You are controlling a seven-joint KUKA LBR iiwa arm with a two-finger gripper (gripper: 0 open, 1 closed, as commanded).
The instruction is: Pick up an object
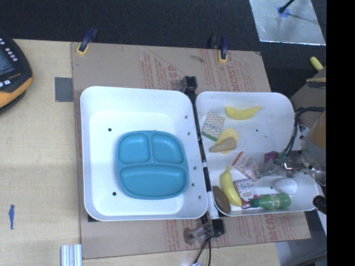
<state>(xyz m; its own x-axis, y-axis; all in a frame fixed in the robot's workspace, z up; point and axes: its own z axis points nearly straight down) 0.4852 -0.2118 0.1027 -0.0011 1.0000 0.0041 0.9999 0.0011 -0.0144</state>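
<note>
No object is yet in hand. The likeliest candidates, a white egg-shaped piece [286,187] and a green bottle [272,202], lie just below the gripper [288,165], which sits low at the right bin's [277,100] edge; its state I cannot tell. A banana [229,186] lies further left, and the blue divided plate [152,164] in the left bin [94,148] beyond, apparently clear of the picking area.
</note>
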